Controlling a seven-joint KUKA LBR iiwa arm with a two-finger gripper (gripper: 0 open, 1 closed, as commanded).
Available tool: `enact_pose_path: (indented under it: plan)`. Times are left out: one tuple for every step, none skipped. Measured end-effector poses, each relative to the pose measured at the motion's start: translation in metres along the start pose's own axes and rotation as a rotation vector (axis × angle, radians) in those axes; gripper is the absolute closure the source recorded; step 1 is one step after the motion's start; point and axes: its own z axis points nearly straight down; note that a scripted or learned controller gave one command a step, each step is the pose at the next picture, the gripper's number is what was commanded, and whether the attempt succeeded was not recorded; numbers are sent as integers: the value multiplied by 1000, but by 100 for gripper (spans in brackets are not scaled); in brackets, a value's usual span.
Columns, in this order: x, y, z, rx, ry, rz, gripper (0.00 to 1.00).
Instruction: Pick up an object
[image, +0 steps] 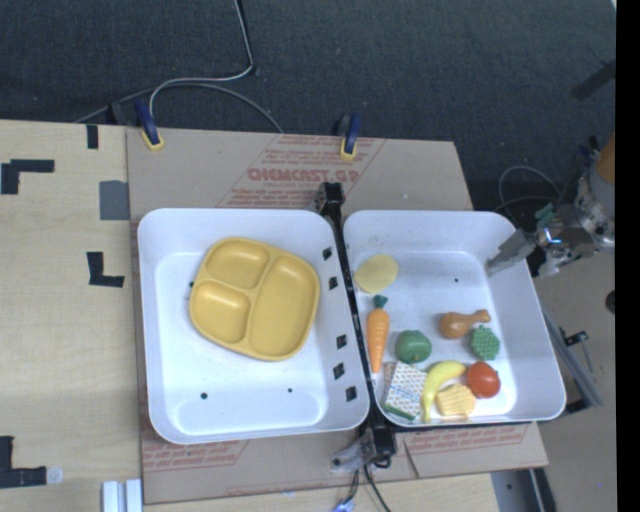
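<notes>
The toy food lies in the right bin (520, 310), crowded toward its near edge and near right corner. A pale yellow disc (377, 272) sits close to the bin's left wall, toward the far side. Below it an orange carrot (376, 338) lies lengthwise along that same wall, leafy end pointing to the far edge. Just right of the carrot is a green round vegetable (413, 347). A brown drumstick (465, 323) lies toward the right wall, with a green bumpy piece (485, 343) just beside it and a red tomato (483, 380) nearer the near right corner. A yellow banana (440, 381) curves between the green vegetable and the tomato, a yellow wedge (455, 401) sits at the near edge, and a patterned packet (405, 389) rests near the carrot's tip.

The left bin (160, 330) carries a yellow divided plate (254, 298), set toward its far half.

The gripper (545, 245) hangs over the right bin's far right corner, at the rim and well apart from every toy; whether its pincer is apart or together cannot be told. Both bins rest on a cardboard sheet (400, 165) on the bench.
</notes>
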Motion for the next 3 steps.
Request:
enact_pose_path:
  plan:
    - [48,-28,76,3,2,-1,0]
    - [39,4,151,2,1,0,0]
    - [31,-9,175,-26,-13,0,0]
